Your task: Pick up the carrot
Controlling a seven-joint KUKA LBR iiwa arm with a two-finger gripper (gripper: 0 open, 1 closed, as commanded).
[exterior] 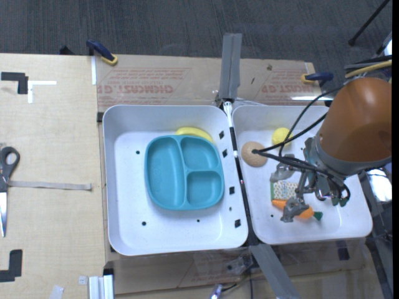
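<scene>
I am reaching in from the right over the right bin (355, 226), my grey arm with its orange band (361, 120) bulking large above the bin's right half. My gripper (292, 212) hangs low at the front of this bin, directly over the carrot (303, 213). The carrot lies on the bin floor near the front wall, orange, with a small green tip (318, 216) pointing right; its left end shows at one side of my fingertips and its right end at the other, so I sit across its middle. Whether I am spread, pressed shut, or actually clamping the carrot I cannot tell: my fingers are a dark grey tangle from this angle and the carrot looks to be lying flat on the floor.

Just behind my gripper, a speckled, pale patterned item (283, 189) rests on the bin floor. Further back, near the divider, sits a round tan object like a bread roll (253, 154), and beyond it a small yellow object (280, 134) near the rear wall. Black cables run from my wrist across these toward the back.

The left bin (121, 217) holds a blue divided plate (184, 171) with three compartments, and a yellow item (194, 132) peeks out behind its far edge. Scissors (6, 167) lie on the bench at the far left
</scene>
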